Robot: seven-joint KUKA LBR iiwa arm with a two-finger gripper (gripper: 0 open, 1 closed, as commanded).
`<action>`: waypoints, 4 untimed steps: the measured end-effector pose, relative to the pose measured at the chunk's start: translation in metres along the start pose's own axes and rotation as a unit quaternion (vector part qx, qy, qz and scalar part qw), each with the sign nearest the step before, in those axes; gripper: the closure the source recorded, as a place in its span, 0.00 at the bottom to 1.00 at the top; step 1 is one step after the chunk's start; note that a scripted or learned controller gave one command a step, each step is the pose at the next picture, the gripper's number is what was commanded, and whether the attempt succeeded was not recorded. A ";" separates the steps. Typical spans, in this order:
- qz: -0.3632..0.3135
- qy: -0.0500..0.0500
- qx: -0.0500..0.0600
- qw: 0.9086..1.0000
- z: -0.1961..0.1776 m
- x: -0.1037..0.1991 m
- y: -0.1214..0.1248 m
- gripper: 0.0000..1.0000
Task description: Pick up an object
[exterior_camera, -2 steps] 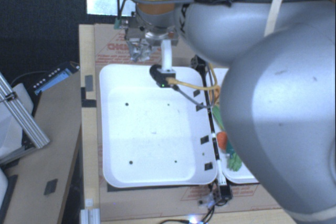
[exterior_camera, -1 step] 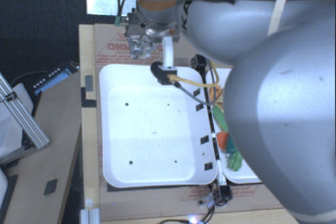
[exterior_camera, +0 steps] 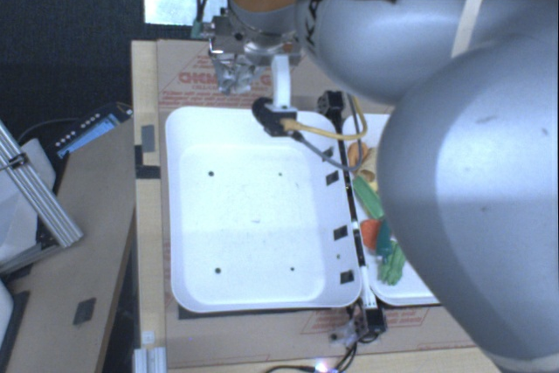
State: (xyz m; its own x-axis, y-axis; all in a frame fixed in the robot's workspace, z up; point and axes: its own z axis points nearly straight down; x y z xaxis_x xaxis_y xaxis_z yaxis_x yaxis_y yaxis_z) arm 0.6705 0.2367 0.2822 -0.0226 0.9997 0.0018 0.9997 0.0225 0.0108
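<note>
My gripper (exterior_camera: 231, 81) hangs under the orange wrist band, above the brown cardboard just past the far rim of the left white bin (exterior_camera: 253, 223). It is small and blurred, and I see nothing in it. A narrow strip of the right bin (exterior_camera: 410, 297) shows beside the arm. In that strip lie a long green object (exterior_camera: 369, 198), a red-orange object (exterior_camera: 371, 233), another green piece (exterior_camera: 392, 265) and a tan-orange item (exterior_camera: 358, 155). The arm's grey body hides the rest of that bin.
A black connector with a yellow cable (exterior_camera: 272, 118) dangles over the left bin's far rim. Black clips (exterior_camera: 341, 233) line the divide between the bins. A metal rail (exterior_camera: 39, 196) and a blue device (exterior_camera: 87, 128) lie left of the bench.
</note>
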 end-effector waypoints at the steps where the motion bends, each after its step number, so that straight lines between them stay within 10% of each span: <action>1: -0.002 0.000 -0.001 1.000 -0.011 0.001 0.000 1.00; 4: -0.009 0.000 -0.005 1.000 -0.045 0.003 0.002 1.00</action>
